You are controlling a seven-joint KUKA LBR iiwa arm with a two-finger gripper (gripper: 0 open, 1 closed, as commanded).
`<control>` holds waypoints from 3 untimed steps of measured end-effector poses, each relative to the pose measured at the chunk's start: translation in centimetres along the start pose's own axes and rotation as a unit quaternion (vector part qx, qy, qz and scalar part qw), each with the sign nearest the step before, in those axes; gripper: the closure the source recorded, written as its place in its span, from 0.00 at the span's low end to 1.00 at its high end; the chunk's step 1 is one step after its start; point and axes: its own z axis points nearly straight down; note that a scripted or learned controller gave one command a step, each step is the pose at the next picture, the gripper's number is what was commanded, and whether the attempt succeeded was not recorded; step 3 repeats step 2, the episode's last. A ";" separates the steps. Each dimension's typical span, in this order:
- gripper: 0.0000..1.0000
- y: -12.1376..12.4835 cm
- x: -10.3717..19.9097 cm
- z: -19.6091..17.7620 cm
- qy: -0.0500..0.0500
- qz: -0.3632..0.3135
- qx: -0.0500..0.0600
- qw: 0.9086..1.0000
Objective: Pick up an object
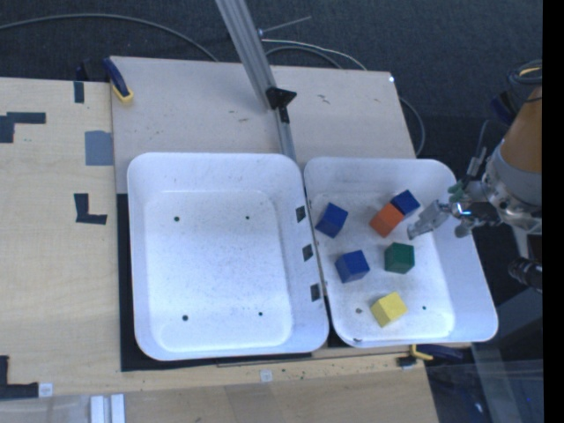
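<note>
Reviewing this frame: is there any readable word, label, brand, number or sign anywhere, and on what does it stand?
None can be read.
The blocks, such as the orange block and the yellow block, have plain faces.
The dark tabs on the rim between the bins are too small to show any text.
The tape patches on the bench carry no letters.

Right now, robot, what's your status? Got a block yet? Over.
End effector over right bin, nothing held. Orange block nearest, blue block touching it. Green block close below.
</note>
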 end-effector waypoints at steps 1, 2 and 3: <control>0.00 2.2 1.5 14.4 -0.002 0.000 -0.002 1.000; 1.00 2.1 1.6 13.5 0.000 0.000 0.000 1.000; 1.00 2.1 1.6 13.5 0.000 0.000 0.000 1.000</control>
